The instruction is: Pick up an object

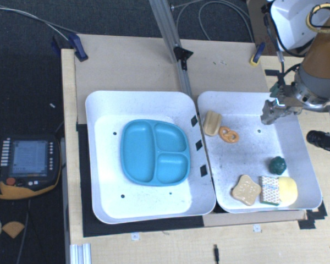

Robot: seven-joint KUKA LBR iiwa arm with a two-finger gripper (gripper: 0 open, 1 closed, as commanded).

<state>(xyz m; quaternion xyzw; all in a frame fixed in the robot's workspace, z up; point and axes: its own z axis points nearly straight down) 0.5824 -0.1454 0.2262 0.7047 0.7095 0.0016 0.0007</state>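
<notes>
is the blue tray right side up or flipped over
Right side up: the blue tray in the left bin shows its three sunken compartments facing the camera, and nothing lies in them.

A KUKA iiwa arm (297,15) shows a glossy white-grey shell with rounded contours. Above the two-finger gripper (270,116), an orange-brown band (322,56) rings the arm over a grey metal wrist flange (314,95). A yellowish cable loop (320,16) curls higher up, and thin dark cables run down just beside the gripper's grey metal body.
</notes>
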